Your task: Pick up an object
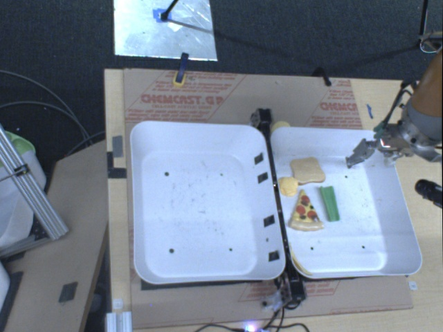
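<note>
In the camera view, on the tabletop [228, 92], two shallow white bins sit side by side, touching along their inner walls. The left bin [149, 144] has only faint scuffs and a few small dark dots on its floor. The right bin [387, 254] holds four small toy foods grouped near its left wall. A tan slice of toast [308, 169] lies flat, farthest from the camera. Just beside it, toward the divider, sits a small round yellow piece [288, 185]. Below that lies a pizza slice [305, 213], a yellow wedge with red and dark toppings, its point toward the toast. A narrow green stick [329, 203] lies just right of the pizza. The gripper [358, 155] hangs over the right bin's upper right area, well apart from the foods; whether it is apart or together I cannot tell.
</note>
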Robot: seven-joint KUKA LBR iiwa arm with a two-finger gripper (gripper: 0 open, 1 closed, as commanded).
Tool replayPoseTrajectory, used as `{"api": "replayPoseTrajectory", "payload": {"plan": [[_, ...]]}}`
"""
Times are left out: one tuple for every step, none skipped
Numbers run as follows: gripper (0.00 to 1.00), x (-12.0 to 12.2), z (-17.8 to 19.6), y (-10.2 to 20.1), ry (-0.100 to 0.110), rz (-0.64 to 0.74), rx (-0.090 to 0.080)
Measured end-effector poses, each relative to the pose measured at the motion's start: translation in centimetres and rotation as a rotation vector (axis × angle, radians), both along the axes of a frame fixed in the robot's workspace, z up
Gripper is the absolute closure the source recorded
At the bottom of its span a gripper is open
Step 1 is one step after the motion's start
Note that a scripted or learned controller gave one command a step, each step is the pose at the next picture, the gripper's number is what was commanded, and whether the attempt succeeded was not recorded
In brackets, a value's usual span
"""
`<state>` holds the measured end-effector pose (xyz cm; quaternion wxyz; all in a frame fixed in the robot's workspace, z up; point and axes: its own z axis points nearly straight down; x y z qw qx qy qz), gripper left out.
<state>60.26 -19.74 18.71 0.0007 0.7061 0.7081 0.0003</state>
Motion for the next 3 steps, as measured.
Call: {"api": "replayPoseTrajectory", "payload": {"plan": [[0.00,-9.5,-7.5,-1.0,0.010,-0.006,0.004],[0.00,-11.7,-5.4,-0.9,0.001,-0.002,0.000],[0.00,-11.6,-10.5,12.3,0.004,0.011,0.006]]}}
